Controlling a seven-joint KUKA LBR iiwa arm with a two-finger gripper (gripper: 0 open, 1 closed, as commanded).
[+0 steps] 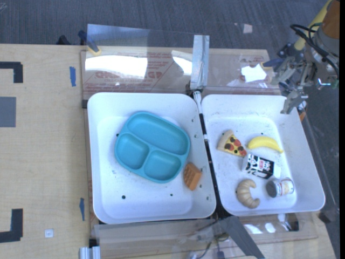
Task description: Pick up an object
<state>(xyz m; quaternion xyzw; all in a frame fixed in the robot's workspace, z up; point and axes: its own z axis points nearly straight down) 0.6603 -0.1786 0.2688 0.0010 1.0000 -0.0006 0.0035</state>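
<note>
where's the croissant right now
The croissant lies in the right bin, near its front edge, just left of the can and below the black-and-white carton.

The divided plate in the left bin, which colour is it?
The divided plate is light blue, seen in the camera view.

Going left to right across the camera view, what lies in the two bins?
Blue three-compartment plastic plate → brown toy pastry → toy pizza slice → tan toy croissant → yellow toy banana → small grey can.
</note>
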